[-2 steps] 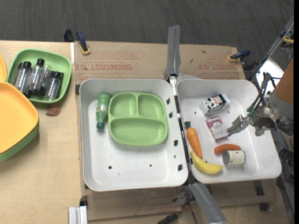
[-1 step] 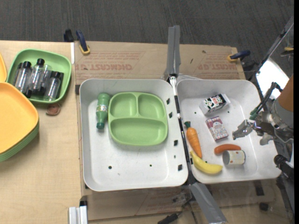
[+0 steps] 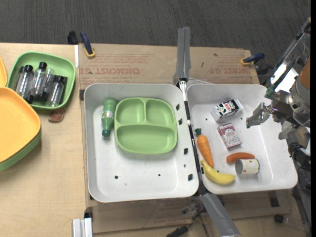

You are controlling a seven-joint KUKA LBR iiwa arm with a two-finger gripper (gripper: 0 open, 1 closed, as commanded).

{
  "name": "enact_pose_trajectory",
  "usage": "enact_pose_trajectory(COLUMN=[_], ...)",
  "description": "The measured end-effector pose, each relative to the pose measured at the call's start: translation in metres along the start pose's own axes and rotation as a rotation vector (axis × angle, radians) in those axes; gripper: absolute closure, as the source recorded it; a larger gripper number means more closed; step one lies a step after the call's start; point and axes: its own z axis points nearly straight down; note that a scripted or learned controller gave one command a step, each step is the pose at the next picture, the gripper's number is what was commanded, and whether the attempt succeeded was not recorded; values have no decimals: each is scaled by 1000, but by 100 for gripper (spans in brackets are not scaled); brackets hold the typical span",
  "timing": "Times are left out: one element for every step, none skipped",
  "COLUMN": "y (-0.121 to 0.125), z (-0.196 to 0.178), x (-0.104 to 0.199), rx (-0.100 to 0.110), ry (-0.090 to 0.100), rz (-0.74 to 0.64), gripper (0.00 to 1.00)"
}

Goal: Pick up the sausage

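At the frame's right edge the gripper hangs over the right bin; whether its jaws are open cannot be told, and nothing shows between them. The sausage lies below it, lower right, touching a white cup.
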Motion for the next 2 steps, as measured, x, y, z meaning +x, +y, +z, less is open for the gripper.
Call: enact_pose_trajectory(y=[23,7], z=[68,-16], x=[-61,-18], rx=[2,0], ry=[0,0], rz=[34,42], gripper=[0,0])
